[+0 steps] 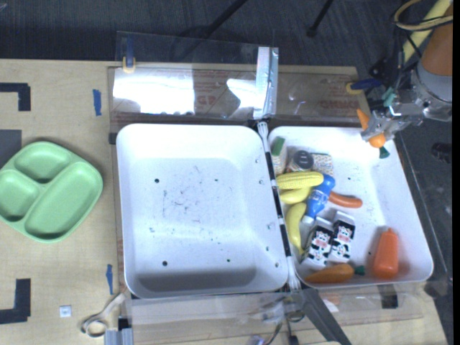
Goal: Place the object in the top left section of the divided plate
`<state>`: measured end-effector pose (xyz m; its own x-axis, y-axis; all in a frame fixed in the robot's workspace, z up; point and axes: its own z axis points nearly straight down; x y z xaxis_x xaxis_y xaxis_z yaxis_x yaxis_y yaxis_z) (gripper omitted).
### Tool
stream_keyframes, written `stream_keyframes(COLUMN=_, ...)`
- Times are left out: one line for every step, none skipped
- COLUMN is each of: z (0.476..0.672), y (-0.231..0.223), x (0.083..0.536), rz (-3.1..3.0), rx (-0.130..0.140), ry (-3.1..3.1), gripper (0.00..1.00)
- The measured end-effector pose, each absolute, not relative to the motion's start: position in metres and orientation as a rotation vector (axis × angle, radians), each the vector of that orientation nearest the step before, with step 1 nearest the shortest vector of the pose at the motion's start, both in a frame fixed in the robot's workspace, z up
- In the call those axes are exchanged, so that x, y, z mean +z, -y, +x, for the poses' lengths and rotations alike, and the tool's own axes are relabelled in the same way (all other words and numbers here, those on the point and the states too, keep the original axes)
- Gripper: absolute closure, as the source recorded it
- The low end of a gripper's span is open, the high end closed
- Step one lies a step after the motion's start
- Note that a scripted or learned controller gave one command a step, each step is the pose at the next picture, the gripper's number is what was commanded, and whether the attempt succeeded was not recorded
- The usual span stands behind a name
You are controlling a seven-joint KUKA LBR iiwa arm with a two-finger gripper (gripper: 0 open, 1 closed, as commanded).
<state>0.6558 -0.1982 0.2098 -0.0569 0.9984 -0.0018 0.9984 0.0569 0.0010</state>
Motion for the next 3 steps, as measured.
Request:
stream_keyframes(z=0.563, y=0.224, x=0.244, rz=2.02, rx=0.001, ry=-2.406, gripper=1.0)
stream_keyframes(z=0.563, y=0.224, x=0.244, rz=2.019, rx=0.001, ry=-2.405, gripper=0.0)
stream_keyframes(z=0.508, y=0.106, x=0.227, rz=2.201, rx=0.0, ry=-2.244, gripper=0.0)
